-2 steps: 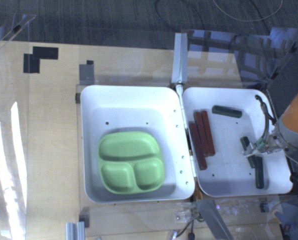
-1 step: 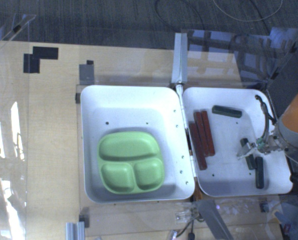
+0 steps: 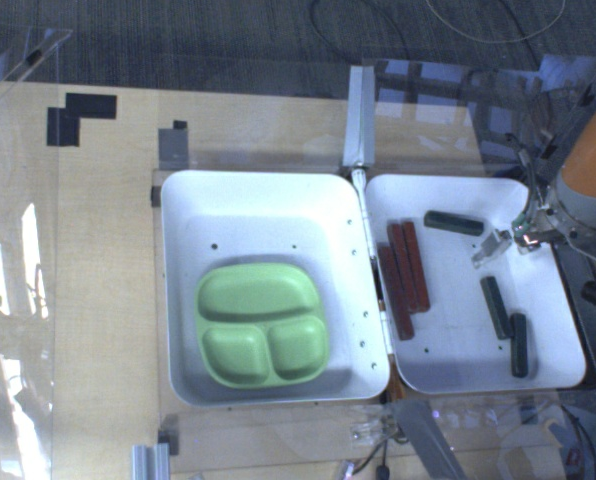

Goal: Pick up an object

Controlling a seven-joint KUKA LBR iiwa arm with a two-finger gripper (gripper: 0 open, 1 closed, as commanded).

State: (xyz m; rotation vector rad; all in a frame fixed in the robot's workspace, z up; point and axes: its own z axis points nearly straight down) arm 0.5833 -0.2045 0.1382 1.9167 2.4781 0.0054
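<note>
Table: pale wood surface, carrying two shallow white bins side by side.

Left bin: contains one green divided tray, three compartments, lying flat toward the near-left part of the floor. Nothing rests on it.

Right bin: contains the smaller candidates for picking. Against its left wall lie reddish-brown sticks (apparently three, side by side and touching, running lengthwise front to back). Near the far wall lies a dark cylinder, roughly crosswise. Toward the right side lie two more dark cylinders, one slanted and another just beside it nearer the front edge; their ends are close, though contact cannot be confirmed.

Tool: positioned over the right bin, between the far cylinder and the slanted one, on the arm entering from the right. A pale finger-like part points left and down. How far it is open cannot be told, and no object can be seen held in it.

Progress (judgement): the pick is not accomplished. Every object appears to lie on a bin floor. The tool looks placed for a descent near the dark cylinders; closing on one and lifting it clear are left to do.
</note>
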